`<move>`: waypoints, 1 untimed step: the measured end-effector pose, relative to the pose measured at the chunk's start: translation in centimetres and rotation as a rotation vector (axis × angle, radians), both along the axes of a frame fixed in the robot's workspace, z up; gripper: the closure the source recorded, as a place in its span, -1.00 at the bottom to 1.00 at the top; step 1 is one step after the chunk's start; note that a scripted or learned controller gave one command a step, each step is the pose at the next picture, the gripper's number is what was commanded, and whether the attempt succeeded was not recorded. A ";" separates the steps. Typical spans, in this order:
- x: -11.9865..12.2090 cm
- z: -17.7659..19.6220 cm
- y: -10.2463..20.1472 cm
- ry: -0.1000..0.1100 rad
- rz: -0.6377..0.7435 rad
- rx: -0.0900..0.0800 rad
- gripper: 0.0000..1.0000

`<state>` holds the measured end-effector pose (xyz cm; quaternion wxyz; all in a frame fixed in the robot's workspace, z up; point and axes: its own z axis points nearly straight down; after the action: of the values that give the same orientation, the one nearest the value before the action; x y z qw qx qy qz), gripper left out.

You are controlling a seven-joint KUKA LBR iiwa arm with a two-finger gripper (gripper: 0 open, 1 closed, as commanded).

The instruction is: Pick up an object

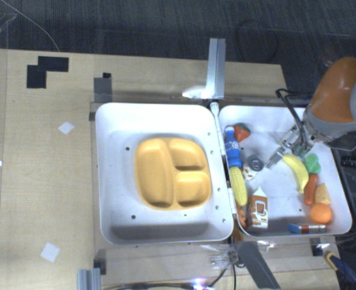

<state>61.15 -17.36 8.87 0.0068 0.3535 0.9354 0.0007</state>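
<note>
We see the right white plastic bin crowded along its 3, 6 and 9 o'clock walls, its middle open. The claw hangs there, fingers slightly apart, clamped on nothing, touching the yellow plastic banana. The left white bin holds a yellow divided tray.
</note>
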 end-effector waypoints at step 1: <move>-3.0 0.0 -3.3 0.002 -0.176 0.003 -1.00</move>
<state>58.14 -20.62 8.86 0.0056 0.4344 0.9007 0.0012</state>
